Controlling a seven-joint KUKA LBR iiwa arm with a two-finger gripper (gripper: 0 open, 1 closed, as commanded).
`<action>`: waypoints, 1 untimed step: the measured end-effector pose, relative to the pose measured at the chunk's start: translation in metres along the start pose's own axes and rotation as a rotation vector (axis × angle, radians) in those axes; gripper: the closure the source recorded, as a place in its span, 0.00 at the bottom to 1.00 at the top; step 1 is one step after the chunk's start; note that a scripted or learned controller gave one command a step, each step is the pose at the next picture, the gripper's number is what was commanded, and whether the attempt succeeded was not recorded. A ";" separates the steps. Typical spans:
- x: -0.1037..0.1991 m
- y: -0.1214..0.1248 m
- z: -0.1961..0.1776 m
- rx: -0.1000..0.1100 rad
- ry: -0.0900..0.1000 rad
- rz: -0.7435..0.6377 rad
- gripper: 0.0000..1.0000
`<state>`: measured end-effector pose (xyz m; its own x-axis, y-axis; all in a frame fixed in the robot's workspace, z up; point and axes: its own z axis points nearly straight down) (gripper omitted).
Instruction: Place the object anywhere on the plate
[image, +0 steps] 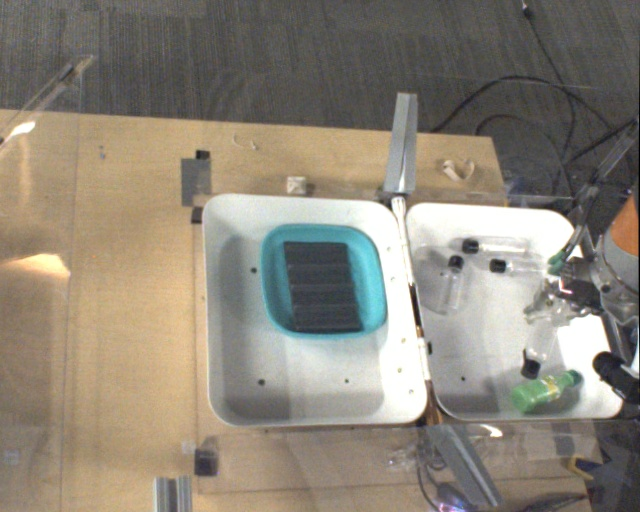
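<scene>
**Q:** Which step is this?

**A:** Picking, likely. The gripper (560, 290), its state unclear, hovers by the right bin's (480, 395) right edge; a green bottle (545, 390) lies near its front-right corner.

**Q:** Next?

**A:** A firm grasp, then carry to the teal plate (372, 275).

The wooden bench (110, 330) bears two white bins — left bin (235, 385), right bin (480, 395) — seemingly touching.

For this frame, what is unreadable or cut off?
- Tool: small and blurred at the camera view's right edge; its grip cannot be read.
- Arm: cut off by that right edge.
- Clear vials: see-through against the right bin; outlines and count uncertain.
- Dark block on the teal plate: identity unclear.
</scene>
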<state>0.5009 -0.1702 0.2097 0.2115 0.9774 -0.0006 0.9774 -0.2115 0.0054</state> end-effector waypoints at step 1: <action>0.000 0.000 0.000 0.000 0.000 0.000 0.00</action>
<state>0.5009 -0.1702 0.2097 0.2114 0.9774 -0.0005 0.9774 -0.2114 0.0056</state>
